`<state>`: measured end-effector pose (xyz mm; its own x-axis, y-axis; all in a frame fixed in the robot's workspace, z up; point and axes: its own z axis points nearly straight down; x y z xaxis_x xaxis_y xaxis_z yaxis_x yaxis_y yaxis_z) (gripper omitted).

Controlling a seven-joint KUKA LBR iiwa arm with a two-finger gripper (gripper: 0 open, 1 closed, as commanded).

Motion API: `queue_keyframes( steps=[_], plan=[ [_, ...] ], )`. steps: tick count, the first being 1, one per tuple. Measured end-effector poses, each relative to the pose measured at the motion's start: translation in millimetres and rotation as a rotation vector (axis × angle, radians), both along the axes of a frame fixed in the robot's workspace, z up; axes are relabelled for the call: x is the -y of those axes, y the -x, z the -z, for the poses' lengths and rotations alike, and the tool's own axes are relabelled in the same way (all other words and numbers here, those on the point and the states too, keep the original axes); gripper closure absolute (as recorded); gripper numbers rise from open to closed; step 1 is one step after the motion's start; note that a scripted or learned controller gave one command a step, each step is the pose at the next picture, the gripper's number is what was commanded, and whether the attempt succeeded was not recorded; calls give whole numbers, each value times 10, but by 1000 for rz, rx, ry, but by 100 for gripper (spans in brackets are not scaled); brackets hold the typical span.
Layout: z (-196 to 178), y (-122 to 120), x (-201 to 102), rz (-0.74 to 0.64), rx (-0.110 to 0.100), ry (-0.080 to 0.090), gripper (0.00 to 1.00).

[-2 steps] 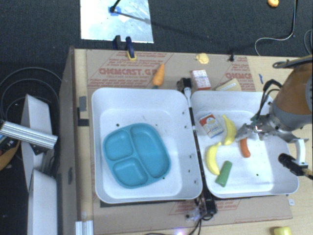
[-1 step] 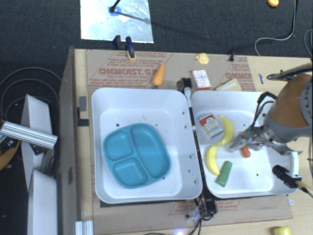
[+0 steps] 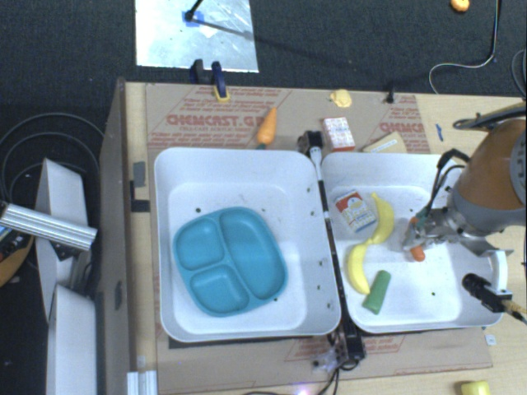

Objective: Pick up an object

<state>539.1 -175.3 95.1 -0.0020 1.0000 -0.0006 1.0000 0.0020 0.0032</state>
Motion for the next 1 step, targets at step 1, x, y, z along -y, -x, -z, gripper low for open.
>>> queue_keyframes(
  steps=[1],
  plan=[
    [103,-622,-469,-8,3,0,100]
  ],
)
